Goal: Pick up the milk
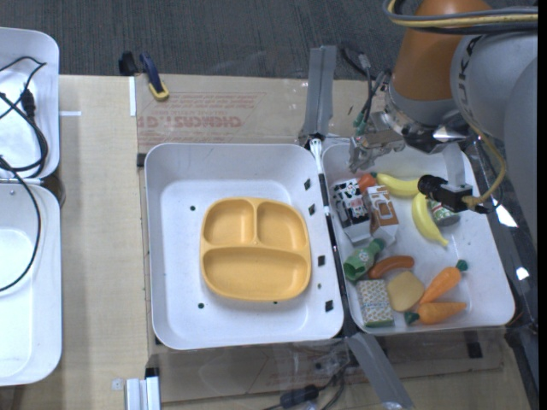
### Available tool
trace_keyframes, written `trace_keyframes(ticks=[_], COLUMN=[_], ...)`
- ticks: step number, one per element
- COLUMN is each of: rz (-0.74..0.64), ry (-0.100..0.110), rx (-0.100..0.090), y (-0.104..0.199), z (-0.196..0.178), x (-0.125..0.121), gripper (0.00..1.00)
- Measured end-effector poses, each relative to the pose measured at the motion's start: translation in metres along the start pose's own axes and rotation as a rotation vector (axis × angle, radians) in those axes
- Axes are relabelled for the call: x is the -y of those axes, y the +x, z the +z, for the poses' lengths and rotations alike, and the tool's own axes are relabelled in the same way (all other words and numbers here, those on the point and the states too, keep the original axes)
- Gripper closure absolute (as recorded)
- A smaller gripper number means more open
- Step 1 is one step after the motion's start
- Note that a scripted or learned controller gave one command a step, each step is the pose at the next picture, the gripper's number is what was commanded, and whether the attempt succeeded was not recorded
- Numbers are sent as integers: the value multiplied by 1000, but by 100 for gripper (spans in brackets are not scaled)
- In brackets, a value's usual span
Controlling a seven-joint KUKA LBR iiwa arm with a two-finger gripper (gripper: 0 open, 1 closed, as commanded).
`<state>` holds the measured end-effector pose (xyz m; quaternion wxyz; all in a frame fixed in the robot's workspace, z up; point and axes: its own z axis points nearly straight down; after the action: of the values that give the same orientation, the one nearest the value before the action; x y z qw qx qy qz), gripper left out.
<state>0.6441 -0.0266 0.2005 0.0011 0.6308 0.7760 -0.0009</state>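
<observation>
The milk point(349, 202) is a small carton with a black-and-white cow pattern. It lies in the right bin point(500, 267) near that bin's left wall, toward the back. My gripper point(369, 150) hangs over the back left corner of the right bin, a little behind the milk and apart from it. Nothing shows between its fingers. A brown carton point(382, 207) lies right beside the milk.
Two bananas point(425, 220), a green bottle point(363, 259), a sausage point(393, 266), two carrots point(442, 284), a green packet point(374, 303) and a tan slice point(405, 291) crowd the right bin. The left bin point(167, 229) holds a yellow divided plate point(255, 248).
</observation>
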Motion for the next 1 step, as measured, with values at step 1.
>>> trace_keyframes(ticks=[1], rz=[0], ry=[0], rx=[0], y=[0], z=[0], x=[0], gripper=[0])
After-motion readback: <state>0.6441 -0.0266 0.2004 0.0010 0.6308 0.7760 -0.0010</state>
